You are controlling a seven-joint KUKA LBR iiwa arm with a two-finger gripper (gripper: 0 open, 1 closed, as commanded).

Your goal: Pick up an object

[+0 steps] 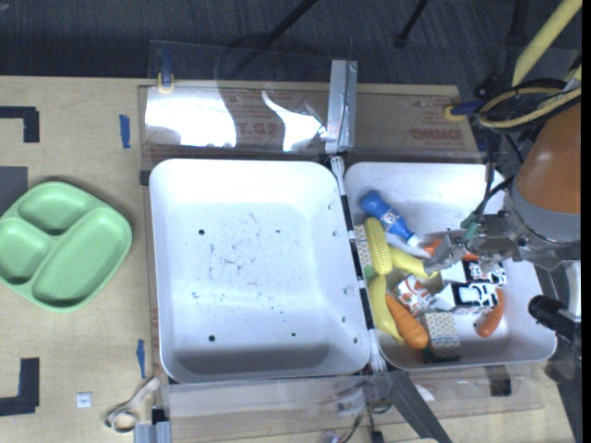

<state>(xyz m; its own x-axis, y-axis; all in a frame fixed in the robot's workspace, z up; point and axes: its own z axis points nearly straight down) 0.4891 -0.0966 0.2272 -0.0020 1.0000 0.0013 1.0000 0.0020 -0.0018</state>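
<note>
My claw [445, 247] hangs low over the right bin [526, 344] — whether it is open or closed, I cannot tell. Just beneath lie a yellow corn cob [378, 245], a blue bottle [385, 217] and an orange carrot [407, 322] — all crowded together.

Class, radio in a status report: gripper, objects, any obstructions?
Gripper low over right bin, grasp unconfirmed. Toys crowded: corn, carrot, blue bottle. Left bin alongside.
</note>
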